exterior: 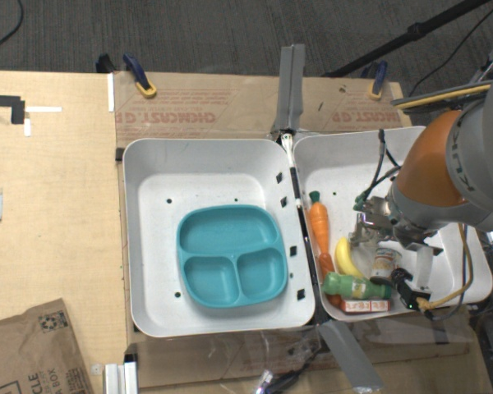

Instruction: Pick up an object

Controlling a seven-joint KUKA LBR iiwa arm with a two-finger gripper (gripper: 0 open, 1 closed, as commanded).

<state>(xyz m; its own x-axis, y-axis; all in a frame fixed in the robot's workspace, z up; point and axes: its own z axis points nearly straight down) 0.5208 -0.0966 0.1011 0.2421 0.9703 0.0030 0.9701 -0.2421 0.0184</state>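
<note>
Far left, I see the wooden counter [49, 220] with a piece of brown cardboard [33, 351] at its lower corner and a black-and-white marker [16, 109] near the top edge.

Next, the left bin [148, 179]. It holds one teal divided plate [232, 254], lying flat toward the lower middle, three compartments facing up. Nothing lies on the plate.

Two blue-and-yellow clamps [140, 76] sit on the back edge of the counter, one above each bin. A grey post [292, 89] stands between the bins at the rear.

Right bin [345, 150]: the objects crowd its lower-left part. A carrot [319, 230] lies lengthwise along the left wall, green top pointing away from me. Just beside it, to the right, a banana [346, 257]. Below both, a green bottle [355, 286] lies on its side, and a small red-and-white box [366, 305] sits against the near wall, touching the bottle.

The arm [444, 171], with its orange band, comes in from the right and hangs over this bin. Its tool [384, 253] is down low, just right of the banana and above the bottle. A small round item [384, 263] sits right under it; I cannot tell what it is. I cannot tell the tool's state either; wrist and cables block my look.
</note>
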